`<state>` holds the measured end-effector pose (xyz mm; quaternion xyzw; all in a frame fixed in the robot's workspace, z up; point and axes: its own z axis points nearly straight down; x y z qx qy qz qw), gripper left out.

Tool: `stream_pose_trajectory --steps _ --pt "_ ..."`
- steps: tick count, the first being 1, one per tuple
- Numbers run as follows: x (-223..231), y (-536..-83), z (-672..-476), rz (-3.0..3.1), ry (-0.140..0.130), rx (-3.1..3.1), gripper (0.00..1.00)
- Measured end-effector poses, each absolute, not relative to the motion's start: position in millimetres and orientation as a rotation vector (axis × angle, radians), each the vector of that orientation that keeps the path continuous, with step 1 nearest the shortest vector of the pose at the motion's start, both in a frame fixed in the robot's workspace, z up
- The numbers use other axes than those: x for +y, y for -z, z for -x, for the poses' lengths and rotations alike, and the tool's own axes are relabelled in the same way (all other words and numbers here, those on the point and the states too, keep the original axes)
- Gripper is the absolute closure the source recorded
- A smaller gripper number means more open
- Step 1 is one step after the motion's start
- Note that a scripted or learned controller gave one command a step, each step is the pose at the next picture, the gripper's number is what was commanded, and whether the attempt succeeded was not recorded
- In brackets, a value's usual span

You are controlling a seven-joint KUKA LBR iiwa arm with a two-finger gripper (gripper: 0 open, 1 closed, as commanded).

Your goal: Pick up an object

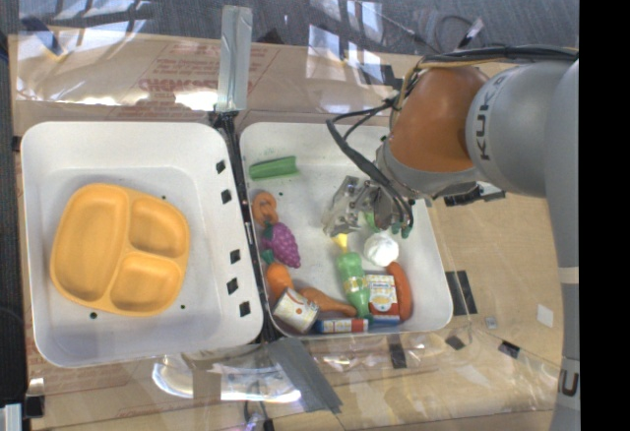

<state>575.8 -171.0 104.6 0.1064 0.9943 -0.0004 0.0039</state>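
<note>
Crowded right bin [295,139]: tool [346,213], grip state unclear, may nudge the green bottle [352,279] and white cap [381,249] aside

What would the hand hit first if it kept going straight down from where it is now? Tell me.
Probably the bare white floor of the right bin, since the hand hangs over an open patch. The green bottle and white cap lie just beside that line; depth is unclear.
</note>
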Motion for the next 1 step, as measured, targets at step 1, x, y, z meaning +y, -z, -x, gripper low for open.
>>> stream_pose_trajectory --steps 1 --pt "-170.9 -104.3 -575.7 -0.332 0.001 3.117 0.0"
